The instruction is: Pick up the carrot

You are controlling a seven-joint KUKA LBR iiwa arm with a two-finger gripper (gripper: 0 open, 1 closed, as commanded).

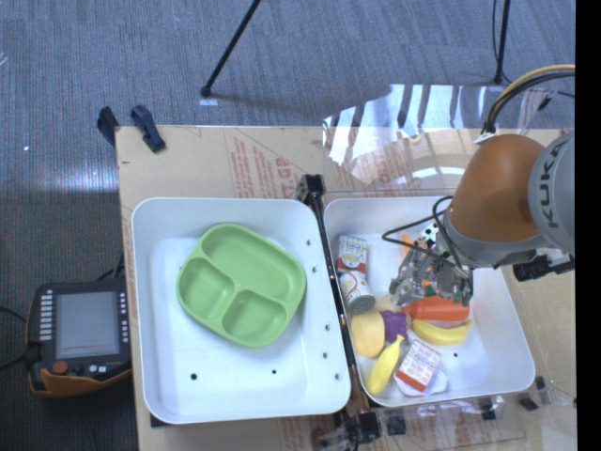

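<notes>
The desk (235, 158) is a brown board printed with faded red markings, and two shallow white bins sit side by side on it. The left bin (169, 365) holds a green three-section plate (241, 284), tilted a little off square. The right bin (507, 346) carries a crowd of toy food: the carrot (439, 309), orange with a green end, lies near the bin's middle, touching a yellow banana (443, 332) just below it. To their left sit a purple piece (395, 324), a pale yellow lemon-like fruit (367, 333) and a second yellow banana (384, 365). A small can (353, 261) lies toward the bin's left wall, and a red-and-white packet (418, 365) rests near the front.

The arm's orange band bulks over the right bin, and the tool (430, 285) hangs right above the carrot; whether it is wide or narrow cannot be told.

Two blue clamps (131, 126) grip the desk's far left corner. Shiny foil (413, 120) covers the far right part. Around the desk is grey carpet (141, 45), with tripod legs (239, 31) standing on it and a teach pendant (80, 336) lying at the left.
</notes>
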